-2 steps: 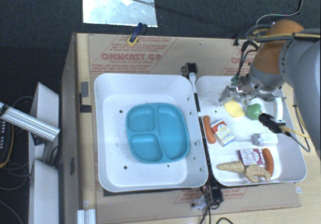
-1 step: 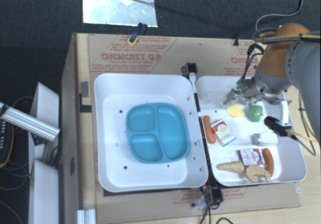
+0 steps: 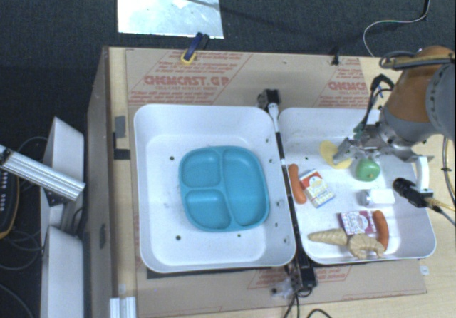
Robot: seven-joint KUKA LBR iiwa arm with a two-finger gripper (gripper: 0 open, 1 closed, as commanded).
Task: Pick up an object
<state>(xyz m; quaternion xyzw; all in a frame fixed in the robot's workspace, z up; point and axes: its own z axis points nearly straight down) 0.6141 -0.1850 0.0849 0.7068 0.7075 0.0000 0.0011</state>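
Two shallow white bins sit side by side on a cardboard-covered bench, the left bin (image 3: 153,188) holding a blue divided plate (image 3: 223,188) at its centre. The right bin (image 3: 427,238) carries the small toys: a carrot-like orange stick (image 3: 296,182) along its left wall, a small red-and-white carton (image 3: 316,189) just beside it, a yellow piece (image 3: 332,153) toward the upper middle, a green apple (image 3: 368,169) to its right, a small white block (image 3: 377,197) below the apple, a maroon packet (image 3: 358,222), an orange-red sausage (image 3: 382,229) on the packet's right, and a waffle cone (image 3: 330,237) with a tan pastry-like piece (image 3: 363,244) along the lower edge. The grey arm with its orange band enters from the right of the frame, and the gripper (image 3: 358,149) sits low over the upper part of the right bin, between the yellow piece and the green apple, close above both. Whether its fingers stand apart or together cannot be told from this angle, and nothing is seen clamped between them.
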